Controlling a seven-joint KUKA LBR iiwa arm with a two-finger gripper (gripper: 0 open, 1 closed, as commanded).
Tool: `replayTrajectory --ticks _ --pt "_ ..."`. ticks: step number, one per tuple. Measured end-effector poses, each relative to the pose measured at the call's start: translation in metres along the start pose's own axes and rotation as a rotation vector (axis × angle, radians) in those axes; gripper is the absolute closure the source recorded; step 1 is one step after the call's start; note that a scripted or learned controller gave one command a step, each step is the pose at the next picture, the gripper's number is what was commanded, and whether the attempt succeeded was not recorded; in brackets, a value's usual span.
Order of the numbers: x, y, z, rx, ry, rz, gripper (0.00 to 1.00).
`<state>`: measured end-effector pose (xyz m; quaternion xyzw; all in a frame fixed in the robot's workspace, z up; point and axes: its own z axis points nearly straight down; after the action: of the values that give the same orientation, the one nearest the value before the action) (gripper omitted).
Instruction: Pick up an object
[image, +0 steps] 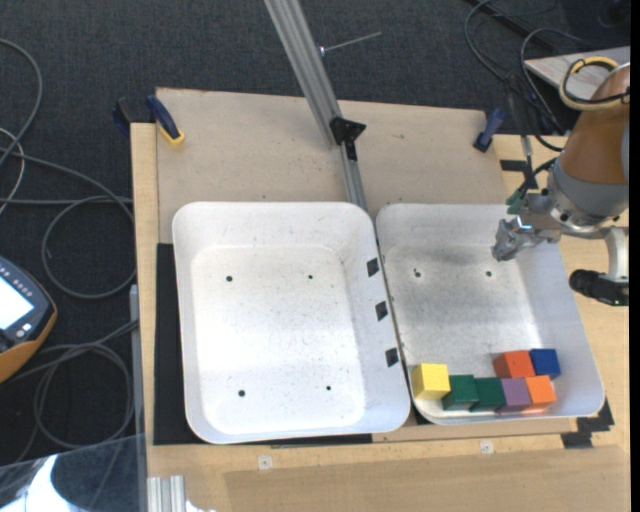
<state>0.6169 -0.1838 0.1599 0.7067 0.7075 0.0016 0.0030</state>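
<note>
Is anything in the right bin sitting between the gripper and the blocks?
Nothing visible. The gripper hovers over the far end of the shallow white right bin; the coloured cubes cluster along its near edge, with bare speckled floor between.

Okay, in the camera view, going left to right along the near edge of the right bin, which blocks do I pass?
Yellow block → dark green block → green block → purple block → orange block. The red and blue blocks sit just behind these, overlapping them sideways, so I've left them out.
</note>
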Motion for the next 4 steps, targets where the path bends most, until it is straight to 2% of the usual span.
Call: replayTrajectory --ticks 1,2,3,4 --pt "-0.009 -0.003 -0.057 -0.002 -0.001 0.000 1.00" --pt "-0.009 -0.001 -0.085 0.001 0.001 0.000 1.00" --pt "0.041 -0.002 -0.095 0.006 0.004 -0.005 1.00" --pt "0.100 0.009 -0.093 0.006 0.005 -0.006 1.00"
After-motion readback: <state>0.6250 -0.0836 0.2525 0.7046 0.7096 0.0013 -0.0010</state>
